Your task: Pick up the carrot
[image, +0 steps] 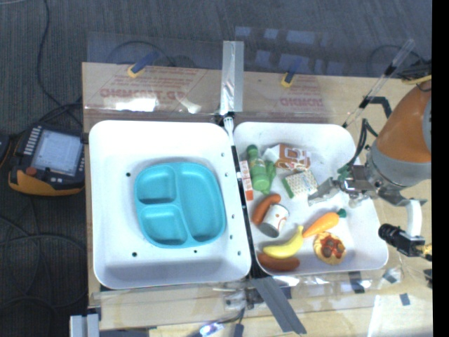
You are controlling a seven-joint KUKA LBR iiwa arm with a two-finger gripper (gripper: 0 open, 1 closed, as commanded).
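The carrot (321, 223), orange with a green stub at its right end, lies tilted in the right bin (365, 248), between a banana and the bin's right wall. My gripper (338, 188) hangs over the right bin, just behind the carrot and slightly to its right, at the end of the grey and orange arm (403, 142). I see nothing held in it, and the carrot rests on the bin floor.
Packed around the carrot are a banana (284, 243), a round tart (330, 247), a brown sausage (278, 262), a white cup (278, 220), a red sausage (266, 206), a green bottle (261, 175), a cracker (300, 183) and a snack packet (293, 158). A blue divided plate (179, 202) sits in the left bin (105, 258).
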